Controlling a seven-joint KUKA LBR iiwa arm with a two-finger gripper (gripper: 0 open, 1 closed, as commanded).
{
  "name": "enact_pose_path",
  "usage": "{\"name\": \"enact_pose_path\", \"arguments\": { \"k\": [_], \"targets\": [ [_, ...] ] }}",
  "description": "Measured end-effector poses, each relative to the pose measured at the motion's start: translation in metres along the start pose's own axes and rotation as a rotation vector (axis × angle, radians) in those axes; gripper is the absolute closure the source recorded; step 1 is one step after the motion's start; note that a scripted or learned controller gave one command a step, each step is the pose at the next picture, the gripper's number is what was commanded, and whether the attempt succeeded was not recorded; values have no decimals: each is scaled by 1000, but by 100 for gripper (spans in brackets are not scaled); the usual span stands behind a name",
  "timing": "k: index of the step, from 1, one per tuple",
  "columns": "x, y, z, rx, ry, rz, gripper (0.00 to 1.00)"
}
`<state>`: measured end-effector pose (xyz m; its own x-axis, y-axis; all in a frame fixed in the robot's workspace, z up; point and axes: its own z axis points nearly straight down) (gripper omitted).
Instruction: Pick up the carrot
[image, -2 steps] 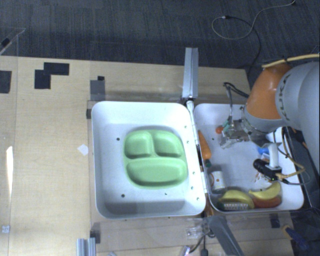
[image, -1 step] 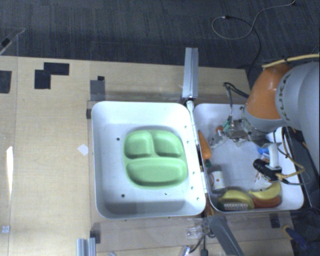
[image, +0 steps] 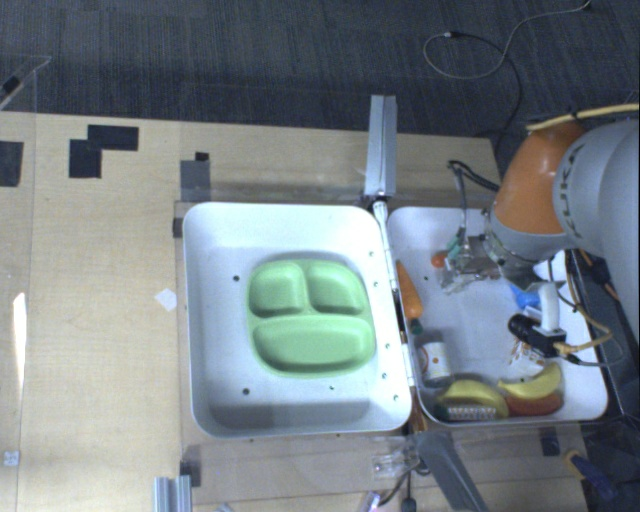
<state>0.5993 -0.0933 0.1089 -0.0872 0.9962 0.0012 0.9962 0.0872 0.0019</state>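
At the near edge of the right bin (image: 600, 405) I note a yellow banana-like item (image: 472, 392) and a second curved yellow-and-red fruit (image: 535, 385) lying along the front wall, just beside each other. A small white cylindrical object (image: 434, 355) sits just behind them, close to the divider.

The carrot (image: 408, 294), orange with a green tip, lies lengthwise against the right bin's left wall, pressed into the corner where wall meets floor. I judge that position awkward: fingers closing across it have the wall on one side.

In the left bin (image: 210, 330), a green divided plate (image: 310, 313) rests near the centre, apart from the task.

Further back, the gripper (image: 468, 262) hangs over the rear middle of the right bin, well apart from the carrot. A small orange spot shows beside it; what it is I cannot determine. Cabling and wrist hardware obscure the tips, so I cannot tell its state. Nothing is visibly held. The carrot remains ungrasped, and the gripper must travel left toward the wall.
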Motion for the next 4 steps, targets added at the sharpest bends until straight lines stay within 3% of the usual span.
{"name": "enact_pose_path", "arguments": {
  "k": [1, 2, 3, 4],
  "targets": [
    [-89, -54, 19, -10, -7, 89, 100],
    [3, 5, 20, -13, 2, 489, 100],
    [4, 7, 12, -12, 1, 479, 100],
    [21, -9, -74, 2, -3, 535, 100]
  ]
}}
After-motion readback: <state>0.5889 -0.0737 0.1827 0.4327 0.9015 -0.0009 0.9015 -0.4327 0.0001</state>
